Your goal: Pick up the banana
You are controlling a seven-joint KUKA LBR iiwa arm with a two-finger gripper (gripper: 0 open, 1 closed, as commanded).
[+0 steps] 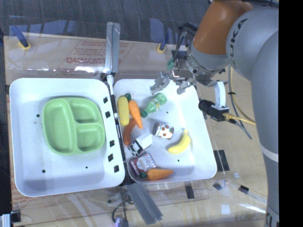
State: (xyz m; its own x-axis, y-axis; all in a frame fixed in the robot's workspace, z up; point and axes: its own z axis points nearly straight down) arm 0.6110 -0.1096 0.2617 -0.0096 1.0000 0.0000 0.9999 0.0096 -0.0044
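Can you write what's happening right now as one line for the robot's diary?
task: pick up banana | gripper: open, above right bin's far edge, holding nothing | banana: lying in right bin, untouched

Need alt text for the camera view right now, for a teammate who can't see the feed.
The gripper hangs open over the far edge of the right bin, holding nothing, with the banana lying nearer the camera. Corn, carrots and a green bottle share that bin; the left bin holds a green tray.

Robotics lab, KUKA arm [246, 37] over white bins [28, 98], toy food, taped bench [236, 183]
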